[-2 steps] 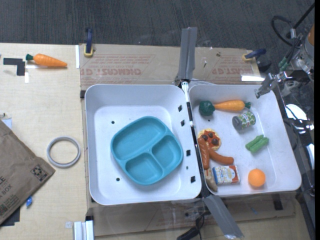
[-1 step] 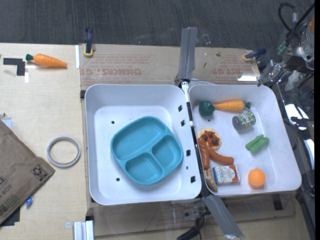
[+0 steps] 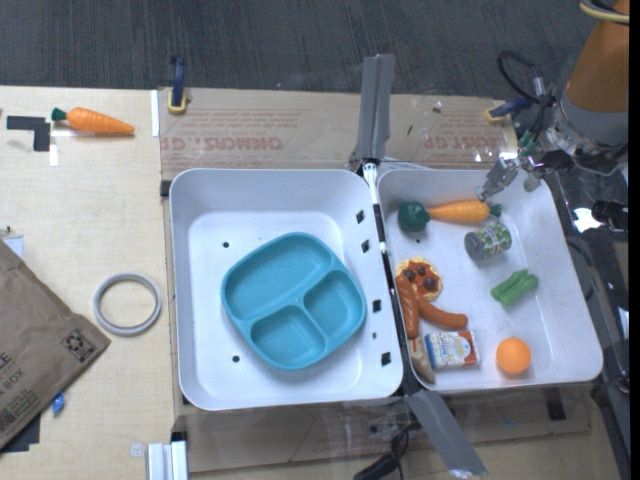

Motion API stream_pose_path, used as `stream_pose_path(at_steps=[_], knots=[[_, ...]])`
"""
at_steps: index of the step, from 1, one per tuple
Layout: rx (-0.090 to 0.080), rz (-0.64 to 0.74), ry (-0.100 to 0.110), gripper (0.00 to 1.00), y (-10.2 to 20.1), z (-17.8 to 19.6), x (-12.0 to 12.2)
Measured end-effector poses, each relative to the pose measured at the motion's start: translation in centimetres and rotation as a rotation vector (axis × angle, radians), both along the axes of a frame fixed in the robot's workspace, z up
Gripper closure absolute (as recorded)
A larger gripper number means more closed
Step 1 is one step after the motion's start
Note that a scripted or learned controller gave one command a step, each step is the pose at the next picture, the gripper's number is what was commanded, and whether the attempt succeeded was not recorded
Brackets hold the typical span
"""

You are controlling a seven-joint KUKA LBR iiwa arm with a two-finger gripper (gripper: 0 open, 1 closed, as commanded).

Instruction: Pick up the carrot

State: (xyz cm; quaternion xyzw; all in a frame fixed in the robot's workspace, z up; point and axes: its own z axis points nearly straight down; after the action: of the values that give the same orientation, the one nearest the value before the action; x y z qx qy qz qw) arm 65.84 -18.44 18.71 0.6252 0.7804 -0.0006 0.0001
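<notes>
Nearest the front of the right bin (image 3: 585,368) lies an orange ball (image 3: 513,356); farther back lies the carrot (image 3: 458,210), the hand (image 3: 497,181) just beside its tip, open or closed I cannot tell.

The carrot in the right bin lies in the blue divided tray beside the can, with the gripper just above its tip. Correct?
Not quite. The camera view shows the carrot on the right bin's floor beside the can; the blue divided tray sits in the left bin. The gripper is near its tip.
</notes>
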Motion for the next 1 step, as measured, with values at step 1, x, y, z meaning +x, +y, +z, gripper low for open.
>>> stream_pose_path(at_steps=[1], knots=[[0.0,0.075,-0.001,0.0,2.05,0.08,0.08]])
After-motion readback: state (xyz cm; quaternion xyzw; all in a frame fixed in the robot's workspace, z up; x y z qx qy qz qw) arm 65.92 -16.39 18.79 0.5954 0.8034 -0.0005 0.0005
